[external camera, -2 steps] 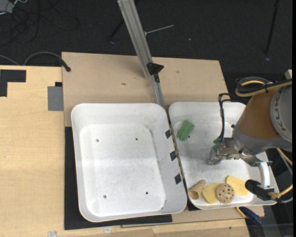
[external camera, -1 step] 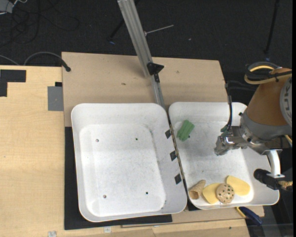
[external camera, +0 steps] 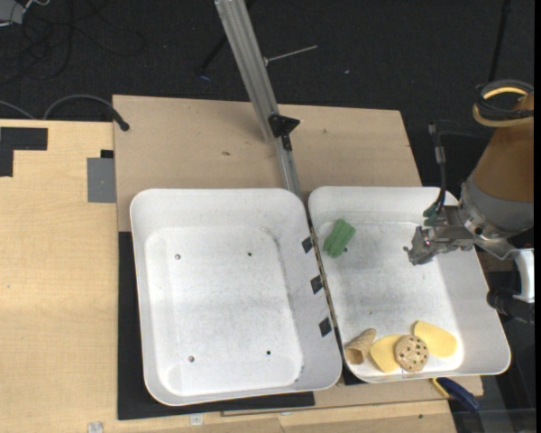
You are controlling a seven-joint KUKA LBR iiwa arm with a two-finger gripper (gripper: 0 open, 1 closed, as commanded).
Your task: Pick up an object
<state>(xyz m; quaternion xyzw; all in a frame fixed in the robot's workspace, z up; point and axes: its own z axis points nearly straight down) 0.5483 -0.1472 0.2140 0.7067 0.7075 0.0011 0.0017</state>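
Hovering over the right bin (external camera: 469,332), the hand (external camera: 421,246) sits near that bin's upper right part, above bare white floor, with nothing visible between its tips. Cannot tell whether it is parted or closed, too small and dark at this angle.

Candidate objects all lie in the right bin. Green block (external camera: 339,237) lies near the bin's left wall, toward the far end, well apart from the hand. Along the near edge sits a cluster: tan piece (external camera: 361,341) by the near left corner, a yellow piece (external camera: 384,352) next to it, a round holed disc (external camera: 411,354) touching or overlapping the yellow bits, and another yellow piece (external camera: 435,337) beside it. They look bunched against the near rim, likely slid or dropped there, so the wall may crowd a grasp. Green block stands alone, so probably the easier target.

Left bin (external camera: 162,242) holds only small dark specks. Both bins rest on the worktop (external camera: 45,269), with a metal rail (external camera: 252,70) slanting in from behind.

Arm pose: grey wrist with orange section (external camera: 505,165) enters from the right, hand pointing left and down into the bin. Judged stage: approach, no object picked yet. Next move needs a shift left toward the green block or toward the near-edge cluster.
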